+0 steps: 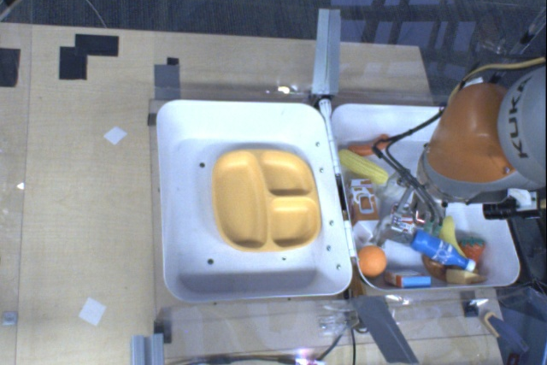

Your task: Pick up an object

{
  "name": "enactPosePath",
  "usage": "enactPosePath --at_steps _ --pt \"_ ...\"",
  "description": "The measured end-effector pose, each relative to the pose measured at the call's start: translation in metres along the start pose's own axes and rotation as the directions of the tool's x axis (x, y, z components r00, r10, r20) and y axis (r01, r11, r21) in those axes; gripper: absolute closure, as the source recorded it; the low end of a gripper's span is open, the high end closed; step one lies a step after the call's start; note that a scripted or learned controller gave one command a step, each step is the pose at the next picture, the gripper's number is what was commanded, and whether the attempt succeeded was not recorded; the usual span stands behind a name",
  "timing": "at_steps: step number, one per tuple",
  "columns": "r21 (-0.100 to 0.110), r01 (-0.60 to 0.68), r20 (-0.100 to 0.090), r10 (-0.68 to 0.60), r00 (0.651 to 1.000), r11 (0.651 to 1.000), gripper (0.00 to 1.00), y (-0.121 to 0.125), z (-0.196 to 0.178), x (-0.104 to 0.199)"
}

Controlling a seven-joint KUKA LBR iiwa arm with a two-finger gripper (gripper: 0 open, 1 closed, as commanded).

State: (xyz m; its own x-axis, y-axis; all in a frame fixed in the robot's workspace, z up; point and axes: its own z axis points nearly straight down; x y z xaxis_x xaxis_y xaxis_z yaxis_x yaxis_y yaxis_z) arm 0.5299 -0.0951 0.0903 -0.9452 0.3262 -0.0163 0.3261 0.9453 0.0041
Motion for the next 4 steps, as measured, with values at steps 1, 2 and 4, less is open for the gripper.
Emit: enactPosePath --at_steps 1,2,4 --pt "0.001 -0.069 -0.003 0.069 0.998 0.998 0.0 -0.036 0.001 -0.034" --pt "0.006 -0.394 -0.008 0.394 0.919 0.919 0.0 -0.016 -0.042 -0.046" --pt "0.012 -0.719 -0.006 0.719 0.695 0.695 0.0 0.041 0.005 -0.105"
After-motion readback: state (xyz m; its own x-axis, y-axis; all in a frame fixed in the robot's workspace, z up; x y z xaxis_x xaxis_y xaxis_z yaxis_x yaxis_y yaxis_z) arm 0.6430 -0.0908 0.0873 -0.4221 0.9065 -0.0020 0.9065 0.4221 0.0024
